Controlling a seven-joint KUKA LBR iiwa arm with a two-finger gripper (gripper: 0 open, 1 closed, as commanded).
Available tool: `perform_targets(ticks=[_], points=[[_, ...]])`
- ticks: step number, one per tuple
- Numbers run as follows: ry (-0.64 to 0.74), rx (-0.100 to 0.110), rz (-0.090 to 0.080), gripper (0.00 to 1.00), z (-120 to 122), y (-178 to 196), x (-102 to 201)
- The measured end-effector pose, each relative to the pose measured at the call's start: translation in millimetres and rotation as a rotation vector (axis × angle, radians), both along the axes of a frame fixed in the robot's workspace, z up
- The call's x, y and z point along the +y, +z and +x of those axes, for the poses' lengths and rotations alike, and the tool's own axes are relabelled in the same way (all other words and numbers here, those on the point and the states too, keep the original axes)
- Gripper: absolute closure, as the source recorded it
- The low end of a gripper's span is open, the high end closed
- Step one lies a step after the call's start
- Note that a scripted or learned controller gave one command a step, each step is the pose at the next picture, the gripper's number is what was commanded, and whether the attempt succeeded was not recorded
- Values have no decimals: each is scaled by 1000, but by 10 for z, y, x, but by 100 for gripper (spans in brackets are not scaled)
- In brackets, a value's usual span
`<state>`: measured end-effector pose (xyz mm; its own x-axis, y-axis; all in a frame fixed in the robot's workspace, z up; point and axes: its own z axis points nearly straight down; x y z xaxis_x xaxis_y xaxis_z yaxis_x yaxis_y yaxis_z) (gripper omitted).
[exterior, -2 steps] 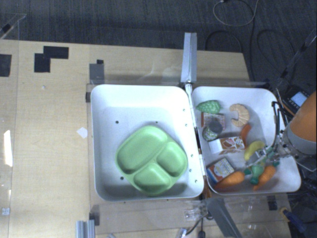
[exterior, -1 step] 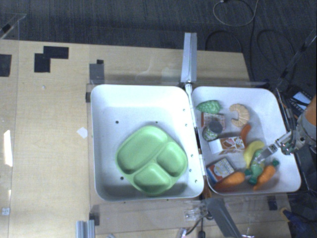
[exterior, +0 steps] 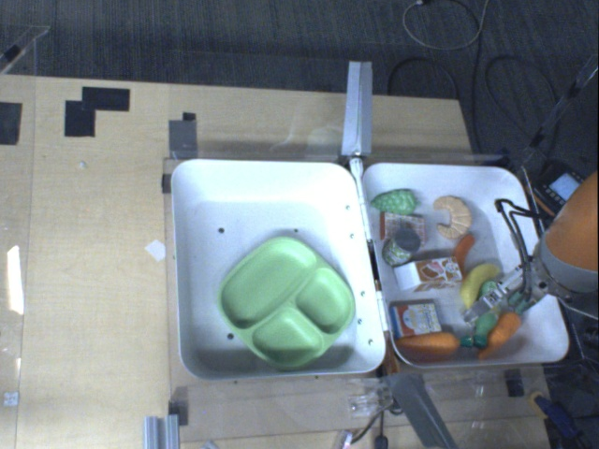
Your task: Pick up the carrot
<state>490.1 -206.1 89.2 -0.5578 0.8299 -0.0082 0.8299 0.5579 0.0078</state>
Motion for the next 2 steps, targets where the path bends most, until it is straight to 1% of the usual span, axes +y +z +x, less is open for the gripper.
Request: perform_targets(ticks=[1,2], points=[[-205,3,3,0,231,-7,1],[-63,-4,0,0,13,2,3]])
